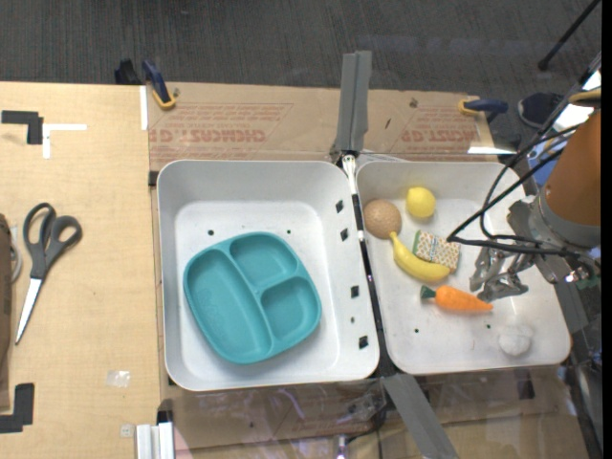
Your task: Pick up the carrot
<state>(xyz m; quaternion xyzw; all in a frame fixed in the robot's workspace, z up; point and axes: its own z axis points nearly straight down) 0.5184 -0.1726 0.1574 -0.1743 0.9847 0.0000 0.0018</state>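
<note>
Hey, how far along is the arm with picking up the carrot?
Done: the gripper has been brought over the right bin and sits just above the carrot's right end. In hand: lining up for the grab. The carrot lies flat on the bin floor beside the banana, not between the fingers. Left: closing on the carrot and lifting it.

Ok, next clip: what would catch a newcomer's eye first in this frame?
Probably the teal divided plate lying alone in the left bin. Next, the bright cluster in the right bin: a banana, a lemon, a brown egg-shaped object and the orange carrot, with the gripper poised right beside the carrot's thick end. Scissors lie on the bench at far left.
</note>
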